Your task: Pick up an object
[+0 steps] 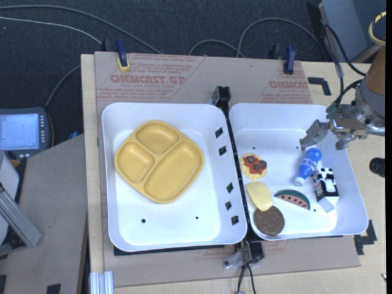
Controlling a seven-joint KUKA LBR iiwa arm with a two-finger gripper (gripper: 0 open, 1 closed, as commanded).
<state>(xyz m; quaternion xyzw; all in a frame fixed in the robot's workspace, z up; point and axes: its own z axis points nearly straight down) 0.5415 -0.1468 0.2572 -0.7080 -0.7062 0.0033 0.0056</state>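
Note:
My gripper hangs over the right part of the right bin, its two grey fingers spread apart with nothing between them. Just below it stands a small blue bottle. Next to the bottle lies a black-and-white toy. A watermelon slice, a pale yellow piece, a brown round cookie and a pizza slice lie along the bin's left and front.
The left bin holds a yellow divided plate. A black divider with clips runs between the bins. Blue clamps hold the cardboard at the back. A small screen stands off the bench at left.

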